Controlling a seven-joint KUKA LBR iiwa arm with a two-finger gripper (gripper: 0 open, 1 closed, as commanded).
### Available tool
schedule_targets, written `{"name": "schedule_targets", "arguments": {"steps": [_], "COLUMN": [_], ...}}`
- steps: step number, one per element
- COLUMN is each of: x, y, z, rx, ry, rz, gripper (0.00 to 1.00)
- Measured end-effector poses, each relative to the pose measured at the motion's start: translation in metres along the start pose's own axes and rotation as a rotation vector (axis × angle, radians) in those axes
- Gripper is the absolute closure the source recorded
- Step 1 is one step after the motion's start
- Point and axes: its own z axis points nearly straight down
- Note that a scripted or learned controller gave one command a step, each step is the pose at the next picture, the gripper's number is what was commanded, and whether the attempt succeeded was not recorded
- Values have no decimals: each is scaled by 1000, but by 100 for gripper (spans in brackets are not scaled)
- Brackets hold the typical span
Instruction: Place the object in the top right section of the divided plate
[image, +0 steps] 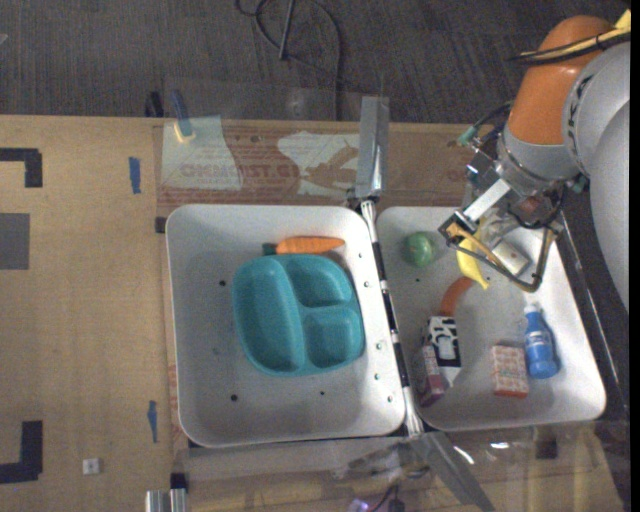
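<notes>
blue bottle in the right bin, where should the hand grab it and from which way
Probably the blue bottle is best gripped across its wide body, coming straight down. It lies flat on the floor of the right bin, white cap toward the far wall. The small box sits close on its left and the bin wall on its right, so the fingers have little room.

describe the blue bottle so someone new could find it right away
Look in the right bin, toward its right wall. The blue bottle lies just right of a small pink-and-white carton. It is the only blue item in that bin, with a white cap end pointing to the bin's far side.
</notes>
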Motion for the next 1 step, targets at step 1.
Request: {"name": "schedule_targets", "arguments": {"steps": [1], "x": [23], "y": [-63], "z": [22], "rx": [2], "ry": [0], "rz": [-77], "gripper": [100]}}
